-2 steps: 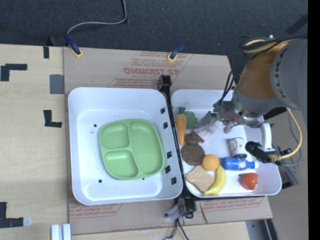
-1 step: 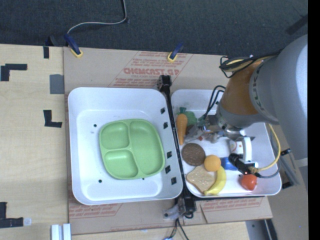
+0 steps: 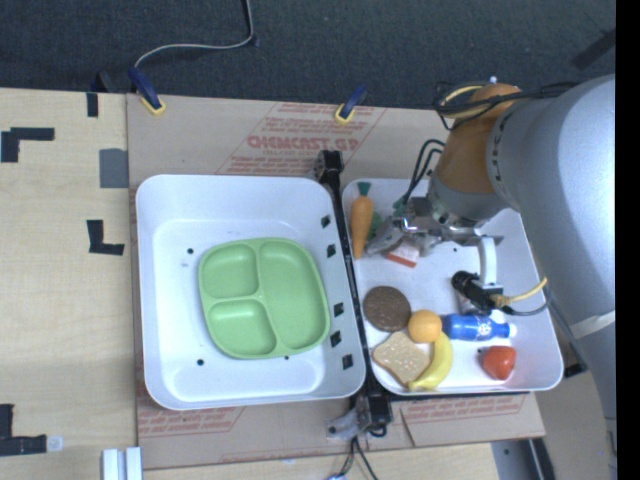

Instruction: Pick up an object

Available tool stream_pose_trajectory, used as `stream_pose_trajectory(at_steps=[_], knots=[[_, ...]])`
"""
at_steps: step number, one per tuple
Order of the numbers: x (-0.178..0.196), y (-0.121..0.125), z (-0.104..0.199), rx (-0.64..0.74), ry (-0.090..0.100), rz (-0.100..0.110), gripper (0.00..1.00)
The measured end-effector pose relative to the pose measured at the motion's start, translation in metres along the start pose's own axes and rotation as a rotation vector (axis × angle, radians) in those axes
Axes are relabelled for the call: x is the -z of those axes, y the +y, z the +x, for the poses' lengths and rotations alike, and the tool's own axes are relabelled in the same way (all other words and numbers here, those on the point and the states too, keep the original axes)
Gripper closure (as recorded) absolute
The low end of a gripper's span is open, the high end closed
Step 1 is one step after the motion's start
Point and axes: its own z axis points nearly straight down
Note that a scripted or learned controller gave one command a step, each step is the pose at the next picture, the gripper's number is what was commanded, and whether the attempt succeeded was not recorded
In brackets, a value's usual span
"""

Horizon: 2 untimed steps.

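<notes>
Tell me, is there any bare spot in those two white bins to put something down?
Yes. The left bin has bare floor around the green divided plate, widest along its top edge. The right bin is crowded: carrot, cookie, orange, banana, bread, tomato and the gripper.

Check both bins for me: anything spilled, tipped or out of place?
Nothing stands out. The green three-compartment plate lies flat in the left white bin. The toy foods, among them an orange carrot, brown cookie, yellow banana and red tomato, all sit inside the right white bin, beside the gripper.
</notes>
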Motion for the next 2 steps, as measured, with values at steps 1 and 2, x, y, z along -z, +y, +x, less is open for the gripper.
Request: stream_pose_trajectory(at_steps=[1, 2], knots=[[0.010, 0.000, 0.000, 0.001, 0.000, 0.001, 1.00], [0.099, -0.021, 0.066, 0.002, 0.004, 0.002, 1.00]])
